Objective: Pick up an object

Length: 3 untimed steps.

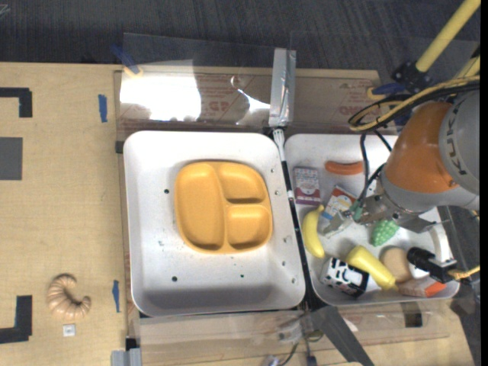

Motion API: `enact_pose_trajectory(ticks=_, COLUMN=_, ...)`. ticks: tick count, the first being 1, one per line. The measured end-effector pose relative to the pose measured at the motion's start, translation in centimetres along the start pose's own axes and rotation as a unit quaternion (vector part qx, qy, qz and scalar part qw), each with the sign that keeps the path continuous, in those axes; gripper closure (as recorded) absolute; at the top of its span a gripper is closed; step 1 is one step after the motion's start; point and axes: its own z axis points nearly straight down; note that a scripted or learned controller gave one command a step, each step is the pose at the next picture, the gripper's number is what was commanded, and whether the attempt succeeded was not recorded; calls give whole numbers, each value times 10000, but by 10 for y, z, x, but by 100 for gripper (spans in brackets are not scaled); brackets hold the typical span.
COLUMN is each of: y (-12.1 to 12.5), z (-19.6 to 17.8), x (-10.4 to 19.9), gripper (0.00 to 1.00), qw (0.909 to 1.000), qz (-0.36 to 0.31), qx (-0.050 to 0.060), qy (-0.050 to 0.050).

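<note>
Bench: tan cardboard surface with black corner marks and blue tape strips.
Croissant: lies on the bench at lower left, outside both bins; a small white tag sits just below it, print too small to read.
Left bin: shallow, white; holds a yellow divided tray with three compartments.
Right bin: white, touching the left bin; holds the loose objects.
Small box: purplish label, writing not legible.
Banana: upright along the bin's left side.
Black-and-white item: near the front wall, beside a second yellow piece.
Red item: by the rear wall.
Green item: just beside the gripper.
Gripper: low in the right bin among the objects; finger opening and grasp cannot be determined.
Arm: orange band, entering from the right.
</note>
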Motion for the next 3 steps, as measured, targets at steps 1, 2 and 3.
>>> enact_pose_trajectory(ticks=1, y=1, z=-9, x=0, gripper=100, qw=10000, qz=-5, qx=-6, qy=-2)
enact_pose_trajectory(ticks=2, y=1, z=-8, x=0, gripper=0, qw=10000, qz=-6, qx=-2, qy=-1)
enact_pose_trajectory(ticks=3, y=49, z=11, x=-28, gripper=0, qw=9984, qz=-570, qx=20, qy=22)
